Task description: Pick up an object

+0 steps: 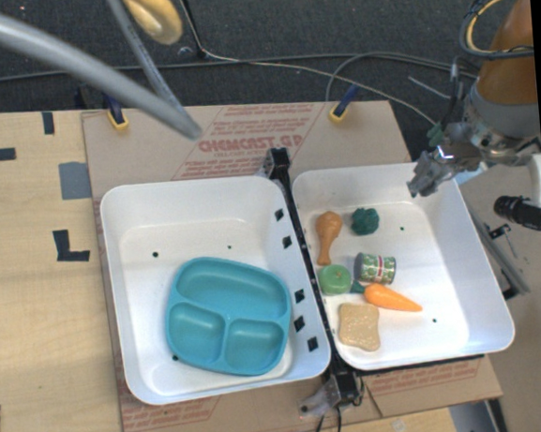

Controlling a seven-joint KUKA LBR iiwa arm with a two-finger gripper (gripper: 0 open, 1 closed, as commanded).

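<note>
Two white bins sit side by side on the bench. The left bin point(134, 269) holds a blue divided tray point(227, 316). The right bin point(464, 278) holds, toward its left side, a slice of bread point(359, 327) nearest, an orange carrot point(392, 298) just beside it, a small can point(376, 268), a chicken drumstick point(326, 235), a green disc point(334, 279) and a dark green lump point(365, 219) farthest. The gripper point(424, 179) hovers at the right bin's far right corner, well apart from the items; whether it is open or closed cannot be told.
</note>
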